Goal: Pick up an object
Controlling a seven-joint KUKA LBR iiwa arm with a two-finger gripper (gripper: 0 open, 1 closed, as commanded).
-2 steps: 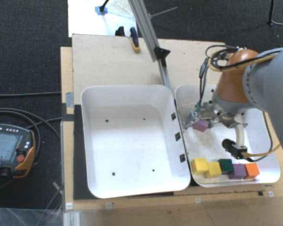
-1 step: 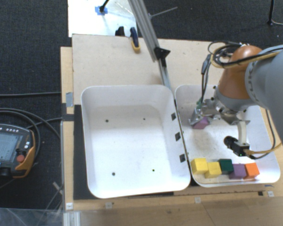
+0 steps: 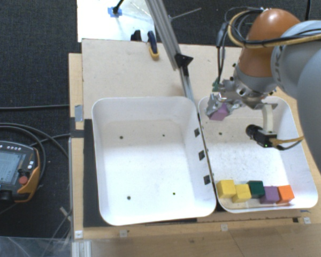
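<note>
Pincer (image 3: 220, 105) closed on a purple block (image 3: 220, 112), lifted over the right bin's (image 3: 294, 122) far-left corner, clear of the near-edge block row (image 3: 255, 191).

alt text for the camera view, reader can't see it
The grey arm's gripper holds a purple block above the right bin. Along that bin's near edge sit two yellow blocks, a green one, a purple one and an orange one; the left bin adjoins it.

The desk (image 3: 123, 68) is covered by pale board. Two white bins, left (image 3: 104, 143) and right (image 3: 302, 159), are set side by side on it, touching.
</note>
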